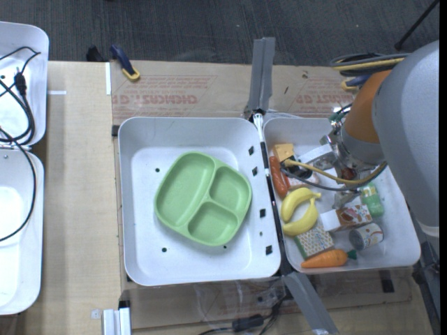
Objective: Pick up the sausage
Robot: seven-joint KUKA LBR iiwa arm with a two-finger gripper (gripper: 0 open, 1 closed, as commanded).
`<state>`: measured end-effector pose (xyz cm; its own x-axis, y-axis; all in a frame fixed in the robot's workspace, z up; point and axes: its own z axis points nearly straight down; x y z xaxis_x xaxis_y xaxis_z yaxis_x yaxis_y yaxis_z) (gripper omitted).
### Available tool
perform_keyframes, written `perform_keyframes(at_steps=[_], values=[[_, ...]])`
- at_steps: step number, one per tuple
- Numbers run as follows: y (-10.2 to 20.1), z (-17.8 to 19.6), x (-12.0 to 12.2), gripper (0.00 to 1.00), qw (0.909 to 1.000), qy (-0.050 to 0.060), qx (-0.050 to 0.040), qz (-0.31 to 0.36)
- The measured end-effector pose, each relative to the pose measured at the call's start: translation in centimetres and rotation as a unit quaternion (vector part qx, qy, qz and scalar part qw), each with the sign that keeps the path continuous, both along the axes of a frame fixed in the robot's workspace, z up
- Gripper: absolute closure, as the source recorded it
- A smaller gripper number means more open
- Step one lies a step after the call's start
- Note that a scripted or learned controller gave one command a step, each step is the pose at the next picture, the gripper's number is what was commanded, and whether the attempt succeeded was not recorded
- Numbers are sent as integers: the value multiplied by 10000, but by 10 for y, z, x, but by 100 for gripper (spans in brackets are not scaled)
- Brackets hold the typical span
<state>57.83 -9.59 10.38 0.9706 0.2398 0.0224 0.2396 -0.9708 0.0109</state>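
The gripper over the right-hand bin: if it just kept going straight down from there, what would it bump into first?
Probably the banana, or bin floor beside it. The gripper hangs above the right bin's middle, the sausage further left by the wall. Depth is hard to judge.

A robotics lab or test cell is indicated rather than a home. Two shallow white bins are fixed side by side on a bench covered with cardboard, and toy food is heaped in one of them. Loose black cables and grey floor carpeting are seen beyond.
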Motion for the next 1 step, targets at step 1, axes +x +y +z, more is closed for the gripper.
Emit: perform_keyframes(at_steps=[1], values=[[3,-13,48,0,9999,143,26,-60]])
